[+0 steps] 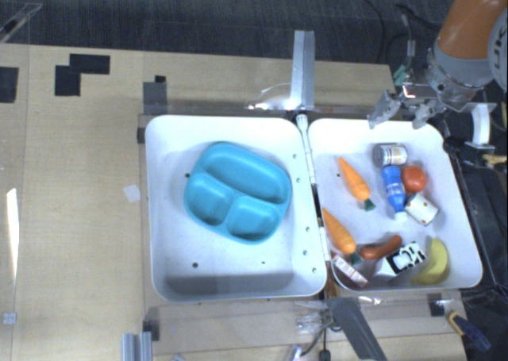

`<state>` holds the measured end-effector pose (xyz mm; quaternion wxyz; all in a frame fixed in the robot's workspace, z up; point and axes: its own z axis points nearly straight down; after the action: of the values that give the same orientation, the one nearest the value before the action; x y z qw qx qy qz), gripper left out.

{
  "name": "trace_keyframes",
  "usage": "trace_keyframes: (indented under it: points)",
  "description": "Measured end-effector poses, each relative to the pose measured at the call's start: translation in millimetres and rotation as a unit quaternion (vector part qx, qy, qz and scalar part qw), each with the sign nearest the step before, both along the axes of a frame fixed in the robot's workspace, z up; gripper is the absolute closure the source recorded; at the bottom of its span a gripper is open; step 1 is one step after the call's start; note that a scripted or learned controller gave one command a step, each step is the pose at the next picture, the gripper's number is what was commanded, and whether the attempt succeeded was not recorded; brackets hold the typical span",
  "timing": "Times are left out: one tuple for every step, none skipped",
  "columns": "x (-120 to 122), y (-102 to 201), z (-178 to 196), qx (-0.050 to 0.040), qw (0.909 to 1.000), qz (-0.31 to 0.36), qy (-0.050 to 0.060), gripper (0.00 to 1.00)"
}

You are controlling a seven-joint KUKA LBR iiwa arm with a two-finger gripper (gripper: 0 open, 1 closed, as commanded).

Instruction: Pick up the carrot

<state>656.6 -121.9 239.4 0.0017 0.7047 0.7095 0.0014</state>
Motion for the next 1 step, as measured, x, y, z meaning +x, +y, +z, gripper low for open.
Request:
trace_keyframes:
  points:
    - [-25.8, 13.0, -143.6, 0.0001, 1.0, -0.009, -0.001, 0.0]
